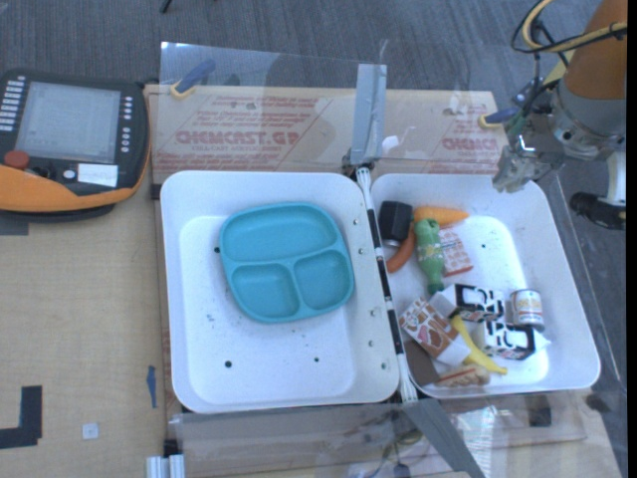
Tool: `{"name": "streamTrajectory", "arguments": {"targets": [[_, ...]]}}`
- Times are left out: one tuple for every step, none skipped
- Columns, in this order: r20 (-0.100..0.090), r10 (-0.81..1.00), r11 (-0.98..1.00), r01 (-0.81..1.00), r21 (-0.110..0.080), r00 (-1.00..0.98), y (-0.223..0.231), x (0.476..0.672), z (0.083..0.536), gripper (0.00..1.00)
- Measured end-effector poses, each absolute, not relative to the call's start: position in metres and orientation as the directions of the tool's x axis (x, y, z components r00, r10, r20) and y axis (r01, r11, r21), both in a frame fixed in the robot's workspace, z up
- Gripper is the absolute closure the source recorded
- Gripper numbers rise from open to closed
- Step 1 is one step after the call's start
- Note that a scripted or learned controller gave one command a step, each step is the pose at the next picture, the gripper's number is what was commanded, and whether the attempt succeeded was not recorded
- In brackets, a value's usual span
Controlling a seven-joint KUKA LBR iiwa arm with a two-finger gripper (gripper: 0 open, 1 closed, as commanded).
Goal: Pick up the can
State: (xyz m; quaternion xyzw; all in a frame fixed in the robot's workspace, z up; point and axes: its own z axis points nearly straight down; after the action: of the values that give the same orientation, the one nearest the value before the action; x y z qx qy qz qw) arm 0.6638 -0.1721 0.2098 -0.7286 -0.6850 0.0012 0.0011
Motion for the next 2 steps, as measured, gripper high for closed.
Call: {"name": "streamTrajectory", "arguments": {"targets": [[0.0, 0.998, -0.06, 0.998, -0.01, 0.06, -0.1717, 0.6637, 0.2144, 1.0], [-0.001, 0.998, -0.059, 0.998, -0.015, 0.059, -0.1717, 0.6641, 0.2202, 1.0]]}}
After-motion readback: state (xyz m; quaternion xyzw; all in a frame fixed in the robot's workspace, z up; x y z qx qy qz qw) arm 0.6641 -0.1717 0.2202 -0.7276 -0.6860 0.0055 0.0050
